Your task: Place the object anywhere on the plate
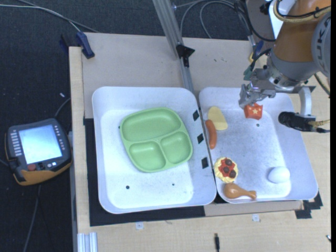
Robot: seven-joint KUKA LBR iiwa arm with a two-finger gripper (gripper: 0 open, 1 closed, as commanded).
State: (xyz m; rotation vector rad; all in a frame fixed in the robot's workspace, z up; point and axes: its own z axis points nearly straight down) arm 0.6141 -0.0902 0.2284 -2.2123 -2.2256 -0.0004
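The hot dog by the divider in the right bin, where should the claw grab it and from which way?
Probably from straight above, at the middle of the hot dog, closing across its narrow width. It lies lengthwise along the bin wall, with the yellow piece touching its upper end, so mid-body seems freest.

A robotics lab, by every sign: a plywood bench (131,56) on dark carpet bears two white bins (152,193), an aluminium camera post (168,14) rises at the back, loose cables (42,12) trail across the floor, and a teach pendant (37,148) with a lit screen lies left of the bench, well apart from the arm's fingers
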